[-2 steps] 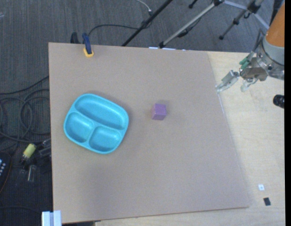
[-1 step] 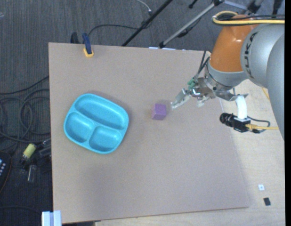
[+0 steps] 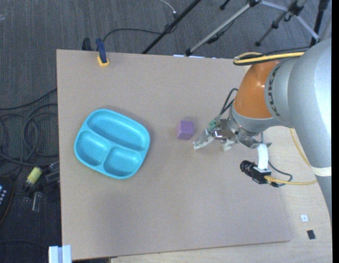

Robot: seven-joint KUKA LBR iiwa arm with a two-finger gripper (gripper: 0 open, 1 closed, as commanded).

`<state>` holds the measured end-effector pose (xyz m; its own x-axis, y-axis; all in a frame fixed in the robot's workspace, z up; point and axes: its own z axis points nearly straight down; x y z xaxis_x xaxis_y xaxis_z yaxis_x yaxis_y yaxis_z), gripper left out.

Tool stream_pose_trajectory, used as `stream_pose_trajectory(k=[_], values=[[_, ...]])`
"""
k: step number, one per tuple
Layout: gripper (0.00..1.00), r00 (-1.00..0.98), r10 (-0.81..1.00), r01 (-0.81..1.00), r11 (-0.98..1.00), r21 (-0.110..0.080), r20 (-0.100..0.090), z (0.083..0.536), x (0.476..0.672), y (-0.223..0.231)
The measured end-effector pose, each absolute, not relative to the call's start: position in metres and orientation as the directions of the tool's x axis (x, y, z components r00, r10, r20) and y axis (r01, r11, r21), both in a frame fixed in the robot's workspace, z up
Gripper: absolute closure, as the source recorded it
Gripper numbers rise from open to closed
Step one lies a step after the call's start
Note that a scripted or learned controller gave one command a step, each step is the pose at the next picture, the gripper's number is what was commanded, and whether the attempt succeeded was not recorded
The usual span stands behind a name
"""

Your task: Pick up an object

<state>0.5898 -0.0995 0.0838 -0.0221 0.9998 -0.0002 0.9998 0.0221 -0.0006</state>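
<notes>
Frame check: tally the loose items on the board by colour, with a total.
Purple: 1, the small purple block just left of the gripper.
Blue: 1, the blue divided tray with three compartments, on the left of the tan board.
Total: 2 items.

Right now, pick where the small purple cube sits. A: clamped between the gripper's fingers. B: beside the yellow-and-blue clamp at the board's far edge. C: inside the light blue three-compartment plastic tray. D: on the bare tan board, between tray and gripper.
D: the small purple cube rests on the tan board, right of the light blue tray and just left of the gripper.
</notes>
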Motion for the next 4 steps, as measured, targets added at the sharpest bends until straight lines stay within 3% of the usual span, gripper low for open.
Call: stream_pose_trajectory(k=[1,2,3,4], values=[[0.00,0.131,0.991,0.991,-0.131,-0.002,-0.001,0.162,0.547,-0.121],[0.00,0.204,0.979,0.979,-0.204,-0.001,-0.002,0.084,0.563,-0.101],[1.00,0.205,0.979,0.979,-0.205,0.000,0.001,0.094,0.563,-0.101],[1.00,0.306,0.952,0.952,-0.306,0.000,0.006,0.086,0.558,-0.108]])
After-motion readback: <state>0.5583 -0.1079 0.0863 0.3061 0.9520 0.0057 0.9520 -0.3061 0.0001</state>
